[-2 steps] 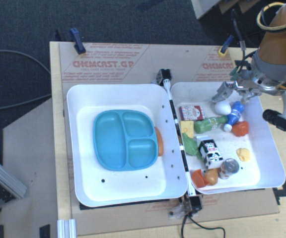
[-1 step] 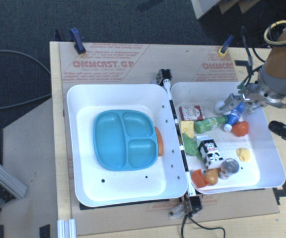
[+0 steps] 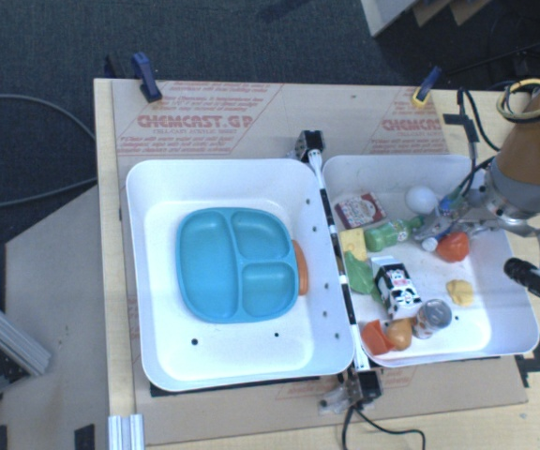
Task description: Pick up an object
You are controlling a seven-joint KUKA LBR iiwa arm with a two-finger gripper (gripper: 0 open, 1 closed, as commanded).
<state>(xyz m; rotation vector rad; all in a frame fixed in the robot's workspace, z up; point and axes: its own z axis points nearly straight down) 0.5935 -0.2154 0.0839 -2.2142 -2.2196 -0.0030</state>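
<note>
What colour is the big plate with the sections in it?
The divided plate is light blue all over. It lies in the left bin in the camera view.

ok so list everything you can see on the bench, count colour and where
bins: 2, white, side by side on the bench
divided plate: 1, blue, middle of the left bin
orange item: 1, orange, against the plate's right edge
ball: 1, white, back of the right bin
packet: 1, dark red and white, back left of the right bin
green item: 1, green, right bin centre
cow-print carton: 1, black and white, right bin centre
red round item: 1, red, right bin, by the end effector
can: 1, silver, front of the right bin
clamps: 2, blue, back edge of the board
end effector: 1, grey, over the right bin's back right
</note>
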